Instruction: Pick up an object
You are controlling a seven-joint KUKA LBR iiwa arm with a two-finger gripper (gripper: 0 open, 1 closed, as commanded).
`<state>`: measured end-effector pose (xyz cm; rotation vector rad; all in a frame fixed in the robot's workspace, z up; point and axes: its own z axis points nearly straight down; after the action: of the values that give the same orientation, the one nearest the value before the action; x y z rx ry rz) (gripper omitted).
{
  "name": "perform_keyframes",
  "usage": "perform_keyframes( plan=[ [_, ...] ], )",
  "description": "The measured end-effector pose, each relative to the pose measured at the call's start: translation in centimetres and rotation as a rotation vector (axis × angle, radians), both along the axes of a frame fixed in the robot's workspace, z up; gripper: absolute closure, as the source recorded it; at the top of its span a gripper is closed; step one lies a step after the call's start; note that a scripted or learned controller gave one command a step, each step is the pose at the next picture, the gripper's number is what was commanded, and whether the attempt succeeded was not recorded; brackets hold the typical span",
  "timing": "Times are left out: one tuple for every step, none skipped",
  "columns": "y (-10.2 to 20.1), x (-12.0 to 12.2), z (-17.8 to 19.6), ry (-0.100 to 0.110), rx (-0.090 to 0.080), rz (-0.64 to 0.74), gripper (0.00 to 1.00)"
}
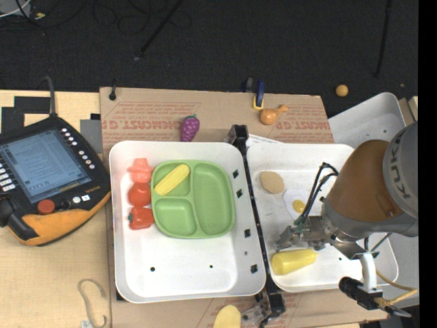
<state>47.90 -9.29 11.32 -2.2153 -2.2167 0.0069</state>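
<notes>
White bins sit mid-frame; in the right bin (pixel 372 157), the gripper (pixel 295 234) hovers above a yellow block (pixel 293 261), finger state indeterminable.

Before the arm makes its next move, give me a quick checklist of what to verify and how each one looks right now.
1. Gripper is over the right bin: ok, it sits low in that bin.
2. A target is within reach: ok, a yellow piece lies just in front of the gripper.
3. Something is between the gripper's fingers: cannot tell, the wrist blocks that part.
4. Other items are out of the path: ok, the beige piece lies apart, nearer the bin's far side.
5. Left bin is undisturbed: ok, the green tray lies flat with a yellow corn cob in it.
</notes>
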Motion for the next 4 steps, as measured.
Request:
perform_keyframes(
  plan=[
    [0.2,0.0,-2.7,-0.005,-0.001,0.000,0.00],
    [-0.1,0.0,-1.5,-0.006,-0.001,-0.008,1.00],
    [0.0,-0.6,4.5,-0.010,-0.002,-0.001,1.00],
    [-0.8,-0.7,10.5,-0.011,-0.003,-0.002,1.00]
  ],
)
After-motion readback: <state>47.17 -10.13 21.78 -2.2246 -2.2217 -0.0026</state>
